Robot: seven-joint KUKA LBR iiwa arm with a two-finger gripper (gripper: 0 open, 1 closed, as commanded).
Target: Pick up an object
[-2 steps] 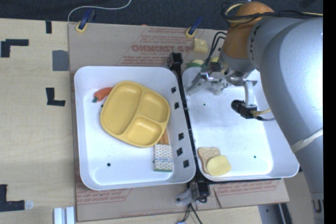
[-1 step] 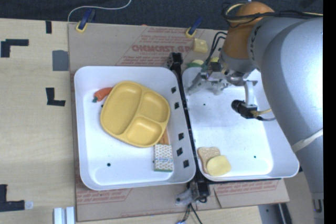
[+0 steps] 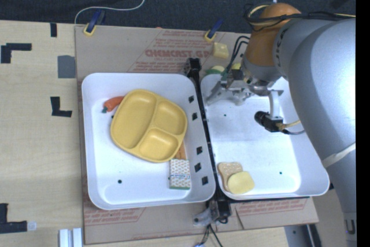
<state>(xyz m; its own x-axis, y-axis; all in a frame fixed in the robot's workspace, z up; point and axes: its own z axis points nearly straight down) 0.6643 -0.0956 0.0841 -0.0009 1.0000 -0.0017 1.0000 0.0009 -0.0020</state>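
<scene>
One yellow tray (image 3: pixel 149 125), one carton (image 3: pixel 180 173), two cookies (image 3: pixel 235 177).

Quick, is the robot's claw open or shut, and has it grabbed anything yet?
Gripper: cannot be told; it hangs over the far left corner of the right bin, with nothing seen held in it.

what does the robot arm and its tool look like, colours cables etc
The arm is a thick, rounded, light grey body with an orange band above the wrist. The tool is a small metallic silver assembly, with thin black cables looping beside it.
</scene>
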